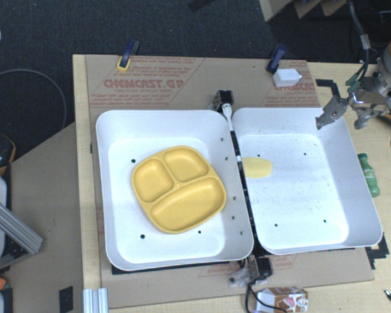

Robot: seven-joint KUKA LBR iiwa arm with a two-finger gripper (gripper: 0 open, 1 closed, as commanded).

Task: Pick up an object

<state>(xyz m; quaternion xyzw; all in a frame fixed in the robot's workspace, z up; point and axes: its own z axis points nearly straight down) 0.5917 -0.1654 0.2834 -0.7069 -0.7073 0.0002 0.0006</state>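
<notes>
A yellow divided plate (178, 188) lies flat in the middle of the left bin (111, 175). A small pale yellow piece (257, 167) rests in the right bin (313, 227), close to its left wall. My gripper (344, 117) hangs over the right bin's far right corner, well away from both objects. Its fingers (328, 114) are spread open with nothing between them.
A green object (369, 173) lies on the bench just outside the right bin's right wall. A white block (287, 77) and a yellow-blue clamp (126, 56) sit along the board's far edge. Cables and a connector (224, 100) run between the bins.
</notes>
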